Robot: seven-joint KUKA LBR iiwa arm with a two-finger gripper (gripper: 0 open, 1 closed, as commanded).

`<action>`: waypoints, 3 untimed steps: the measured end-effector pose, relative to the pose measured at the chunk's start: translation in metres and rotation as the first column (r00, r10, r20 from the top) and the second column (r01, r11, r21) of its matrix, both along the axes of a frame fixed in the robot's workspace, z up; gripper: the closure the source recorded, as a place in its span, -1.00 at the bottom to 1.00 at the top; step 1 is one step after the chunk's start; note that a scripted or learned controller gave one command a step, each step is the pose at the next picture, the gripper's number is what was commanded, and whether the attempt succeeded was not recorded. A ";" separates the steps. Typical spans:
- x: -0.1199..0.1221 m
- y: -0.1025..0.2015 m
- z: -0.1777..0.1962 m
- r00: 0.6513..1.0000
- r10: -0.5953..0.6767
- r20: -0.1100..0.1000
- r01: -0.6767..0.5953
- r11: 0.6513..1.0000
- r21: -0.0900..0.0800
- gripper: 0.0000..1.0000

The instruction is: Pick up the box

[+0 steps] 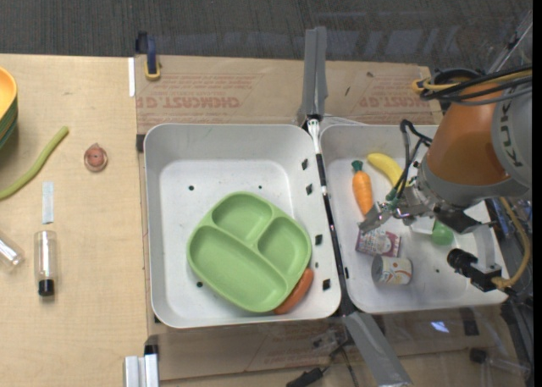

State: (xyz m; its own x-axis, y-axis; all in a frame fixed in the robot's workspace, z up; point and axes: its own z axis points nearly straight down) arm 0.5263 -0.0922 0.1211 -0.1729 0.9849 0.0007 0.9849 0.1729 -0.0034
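Currently, the small pink-and-white carton box (378, 244) lies in the right white bin (423, 296), beside a white can (392, 270). Gripper (383, 214) hovers at the box's upper edge; jaws' state indeterminable.

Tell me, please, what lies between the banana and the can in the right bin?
In the camera view, the tool and the box lie between the banana and the can.
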 end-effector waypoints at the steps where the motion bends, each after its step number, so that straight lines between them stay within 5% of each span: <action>1: -0.040 -0.006 -0.024 0.983 -0.184 0.014 0.184 0.983 0.004 -1.00; 2: -0.040 -0.008 -0.015 0.982 -0.188 0.017 0.188 0.982 0.001 1.00; 3: 0.003 -0.016 0.015 0.973 -0.229 0.002 0.229 0.973 -0.002 1.00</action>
State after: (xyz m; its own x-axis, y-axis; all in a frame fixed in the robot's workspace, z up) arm 0.5296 -0.1082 0.1364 0.0572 0.9984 -0.0013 0.9984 -0.0572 -0.0020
